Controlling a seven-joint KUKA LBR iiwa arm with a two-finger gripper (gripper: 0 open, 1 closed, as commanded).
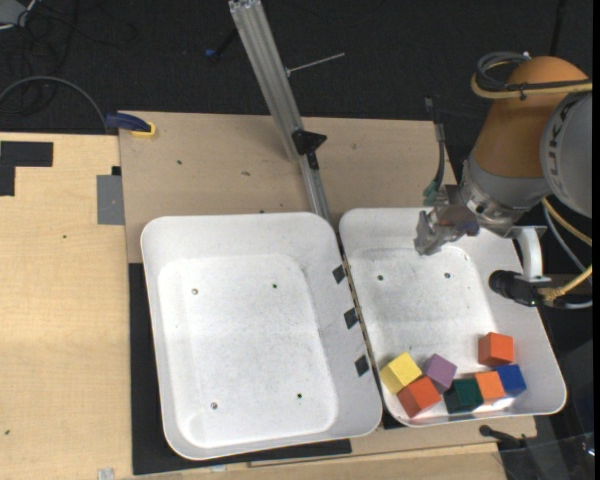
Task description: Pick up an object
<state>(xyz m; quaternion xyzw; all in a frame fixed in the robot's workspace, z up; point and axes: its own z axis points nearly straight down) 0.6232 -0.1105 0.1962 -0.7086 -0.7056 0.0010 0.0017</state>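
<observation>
While over R bin [405,298], blocks [450,373] w/ metal rail [280,98] behind.

No readable text, label, brand, number or sign appears anywhere, neither on the bench, on the two white bins nor on the coloured blocks

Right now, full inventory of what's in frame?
bins: 2, white, side by side on the bench
blocks: 7, clustered in the right bin's near corner: yellow, purple, red, green, orange, blue, red-orange set slightly apart
rail: 1, grey metal, slanting from the top to between the bins
clamp: 1, blue and yellow, bench's far left corner
arm: 1, grey and orange, from the right
gripper: 1, over the right bin's far end
</observation>
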